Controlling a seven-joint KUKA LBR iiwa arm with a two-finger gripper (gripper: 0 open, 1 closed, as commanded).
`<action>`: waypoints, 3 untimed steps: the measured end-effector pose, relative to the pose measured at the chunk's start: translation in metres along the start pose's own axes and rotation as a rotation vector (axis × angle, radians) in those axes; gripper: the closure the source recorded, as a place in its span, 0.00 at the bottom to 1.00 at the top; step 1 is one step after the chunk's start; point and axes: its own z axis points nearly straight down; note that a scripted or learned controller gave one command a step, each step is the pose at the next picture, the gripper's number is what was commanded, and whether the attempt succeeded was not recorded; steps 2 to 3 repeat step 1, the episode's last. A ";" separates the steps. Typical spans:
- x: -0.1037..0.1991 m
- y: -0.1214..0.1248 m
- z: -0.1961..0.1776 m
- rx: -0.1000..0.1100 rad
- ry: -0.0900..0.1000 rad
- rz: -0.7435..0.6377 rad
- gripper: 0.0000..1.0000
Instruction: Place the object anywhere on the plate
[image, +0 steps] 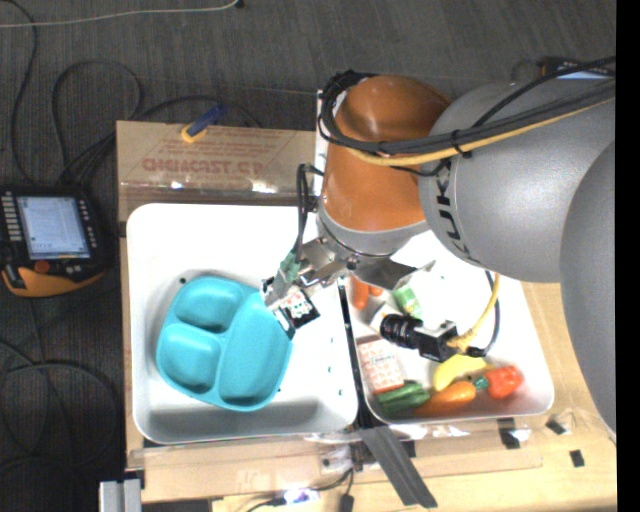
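Note:
A turquoise plate (222, 343) with three compartments lies in the left bin (160, 230). My gripper (289, 300) hangs just past the plate's right rim, over the left bin near the wall between the bins. Its black and white fingertip parts sit close together there. Any object between them is too small or too hidden to make out. The grey arm with its orange band comes in from the upper right and covers much of the right bin.
The right bin (530, 395) holds several items: a yellow banana-like piece (455, 371), a red-orange piece (502, 380), a green piece (403, 397), a printed card (381, 364). A cardboard sheet (210, 155) lies behind the left bin. A pendant screen (47, 235) sits far left.

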 end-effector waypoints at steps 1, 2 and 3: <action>0.000 0.000 0.000 0.000 0.001 0.000 0.00; 0.000 0.000 0.000 0.000 0.001 0.000 0.00; 0.000 0.000 0.000 0.000 0.001 0.000 0.00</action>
